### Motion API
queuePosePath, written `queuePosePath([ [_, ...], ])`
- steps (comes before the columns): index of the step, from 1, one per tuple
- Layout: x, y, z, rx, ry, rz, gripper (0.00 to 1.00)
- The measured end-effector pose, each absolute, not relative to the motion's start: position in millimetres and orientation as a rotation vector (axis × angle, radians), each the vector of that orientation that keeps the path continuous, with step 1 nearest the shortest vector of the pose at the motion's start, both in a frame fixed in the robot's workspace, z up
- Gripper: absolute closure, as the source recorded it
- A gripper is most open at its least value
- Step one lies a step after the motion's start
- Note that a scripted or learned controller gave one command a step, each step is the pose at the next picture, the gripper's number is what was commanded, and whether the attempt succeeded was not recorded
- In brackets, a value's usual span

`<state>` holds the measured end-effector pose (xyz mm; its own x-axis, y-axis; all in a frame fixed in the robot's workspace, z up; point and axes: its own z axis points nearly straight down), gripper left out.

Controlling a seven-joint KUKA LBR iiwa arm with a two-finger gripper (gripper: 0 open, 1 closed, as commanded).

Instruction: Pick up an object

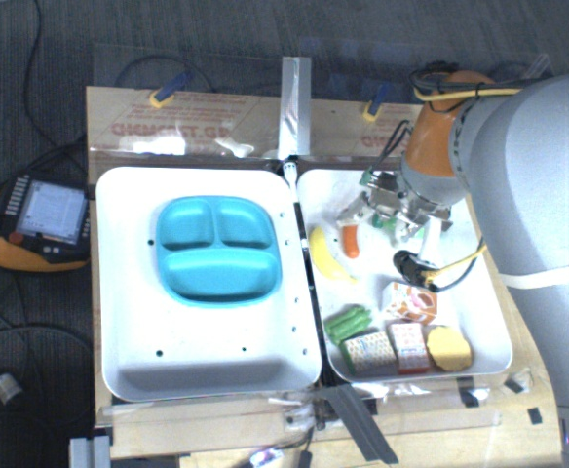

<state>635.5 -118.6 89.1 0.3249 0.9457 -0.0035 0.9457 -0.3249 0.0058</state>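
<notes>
Metal claw (394, 210) hangs over the right bin (489, 344) near a small orange carrot (350, 241); its grip cannot be told.

cardboard sheet (182, 125) | red print, mirrored and blurred | not readable
</notes>
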Motion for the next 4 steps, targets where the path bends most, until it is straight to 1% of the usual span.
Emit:
queuePosePath([
  [1,599.7,-106.5,89.4,2.585,1.768,0.008,0.00],
  [2,600.8,-105.7,97.2,2.587,1.771,0.010,1.00],
  [3,578.7,-44.9,180.8,2.588,1.787,-0.008,1.00],
  [4,552.2,-13.3,221.6,2.609,1.757,-0.009,1.00],
])
